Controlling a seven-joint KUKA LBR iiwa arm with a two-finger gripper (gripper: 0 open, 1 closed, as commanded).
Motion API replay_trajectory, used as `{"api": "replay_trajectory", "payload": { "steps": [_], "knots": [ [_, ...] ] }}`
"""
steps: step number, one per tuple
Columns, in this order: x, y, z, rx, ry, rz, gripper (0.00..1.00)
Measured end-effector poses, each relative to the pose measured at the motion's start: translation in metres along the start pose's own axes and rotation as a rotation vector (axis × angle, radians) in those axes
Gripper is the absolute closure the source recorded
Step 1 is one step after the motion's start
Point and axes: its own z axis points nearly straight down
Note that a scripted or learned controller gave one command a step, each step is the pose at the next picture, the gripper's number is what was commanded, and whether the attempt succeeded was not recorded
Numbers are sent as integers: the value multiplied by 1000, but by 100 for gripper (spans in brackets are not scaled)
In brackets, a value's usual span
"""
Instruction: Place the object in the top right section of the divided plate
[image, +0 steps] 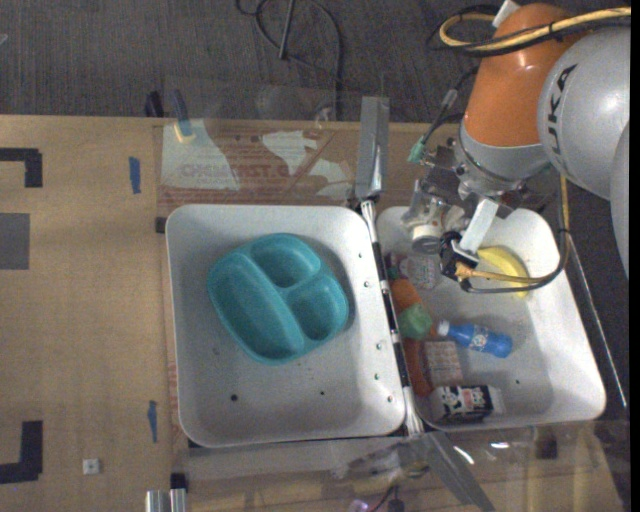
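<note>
The arm hangs low over the top of the right bin, its gripper buried among wrist hardware so I cannot tell its state, while the teal divided plate waits in the left bin. Likely candidates lie just below: a small blue-capped bottle, light, stiff and probably slick, best pinched across its body, plus a yellow banana-like piece and a black-and-white carton, its print unreadable.
</note>
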Motion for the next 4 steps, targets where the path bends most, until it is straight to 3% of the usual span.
{"api": "replay_trajectory", "payload": {
  "steps": [1,2,3,4],
  "knots": [
    [53,9,57,4,0,-196,100],
    [86,-46,57,4,0,-357,100],
    [84,-45,57,3,0,-354,0],
    [83,-44,47,1,1,-349,100]
  ]
}}
